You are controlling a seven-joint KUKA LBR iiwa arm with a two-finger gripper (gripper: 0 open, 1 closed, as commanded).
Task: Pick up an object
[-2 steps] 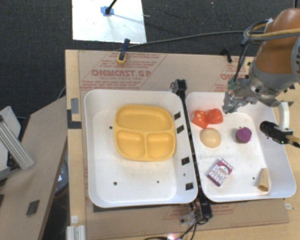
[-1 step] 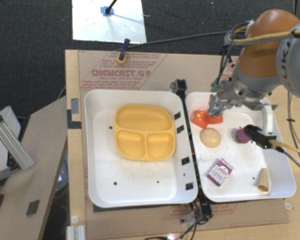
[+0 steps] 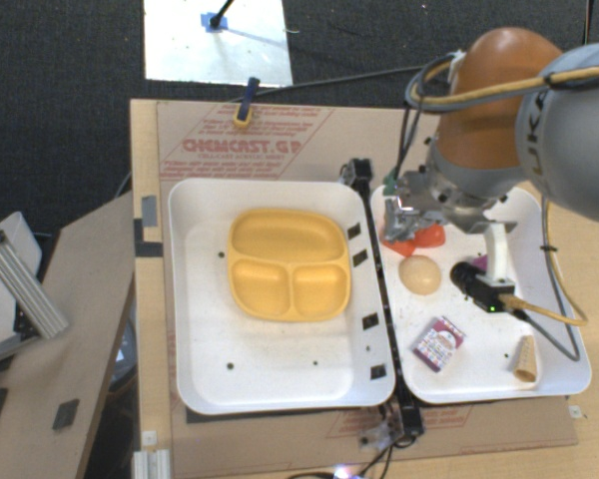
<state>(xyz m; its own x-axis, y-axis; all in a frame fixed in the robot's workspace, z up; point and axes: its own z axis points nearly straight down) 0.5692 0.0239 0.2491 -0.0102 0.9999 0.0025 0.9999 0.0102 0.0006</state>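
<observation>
Tool (image 3: pixel 407 223) low in right bin (image 3: pixel 559 367), touching orange object (image 3: pixel 429 236)

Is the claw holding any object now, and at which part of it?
Cannot be told: the claw sits low over an orange object in the right bin, hiding any contact.

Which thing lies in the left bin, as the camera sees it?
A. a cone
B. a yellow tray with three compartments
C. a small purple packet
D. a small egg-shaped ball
B: the yellow tray with three compartments lies in the left bin, while the egg-shaped ball, the cone and the purple packet all lie in the right bin.
</observation>
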